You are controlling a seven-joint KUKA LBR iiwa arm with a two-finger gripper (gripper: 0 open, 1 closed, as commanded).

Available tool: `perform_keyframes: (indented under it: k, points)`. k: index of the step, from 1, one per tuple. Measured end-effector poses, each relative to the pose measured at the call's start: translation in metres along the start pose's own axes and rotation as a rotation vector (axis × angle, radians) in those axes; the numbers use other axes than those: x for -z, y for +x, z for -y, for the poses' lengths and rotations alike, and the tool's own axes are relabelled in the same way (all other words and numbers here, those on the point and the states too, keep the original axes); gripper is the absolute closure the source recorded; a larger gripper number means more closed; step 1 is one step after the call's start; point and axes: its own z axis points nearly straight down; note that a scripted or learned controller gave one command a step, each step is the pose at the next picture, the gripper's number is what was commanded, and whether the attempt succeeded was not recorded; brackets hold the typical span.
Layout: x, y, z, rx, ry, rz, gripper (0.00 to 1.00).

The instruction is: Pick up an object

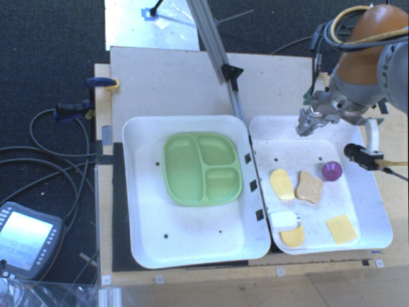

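Two white bins sit on the desk: the left bin point(144, 235) carries one green divided plate point(202, 168). The right bin point(374, 226) holds six small objects point(309, 187), no writing legible. The claw point(307, 125) hovers over its far edge; its state is unclear.

The arm point(367, 56) was a bulky grey thing, rounded at the joints, with a big glossy orange band point(377, 34) bulging over the wrist section. A yellow cable point(358, 19) looped out over the top of that band, with darker cables bunched beside it. Below sat a grey metallic wrist block, all edges and small fittings, narrowing to the pincer point(307, 125), silvery and compact. A white tube hung down the outer side, ending in a black cylindrical part point(359, 155).
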Motion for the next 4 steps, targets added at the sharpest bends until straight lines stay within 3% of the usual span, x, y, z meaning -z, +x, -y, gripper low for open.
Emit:
perform_keyframes:
  k: [4]
  points:
    - [0.034,0.187,0.082,0.002,0.001,-0.002,1.00]
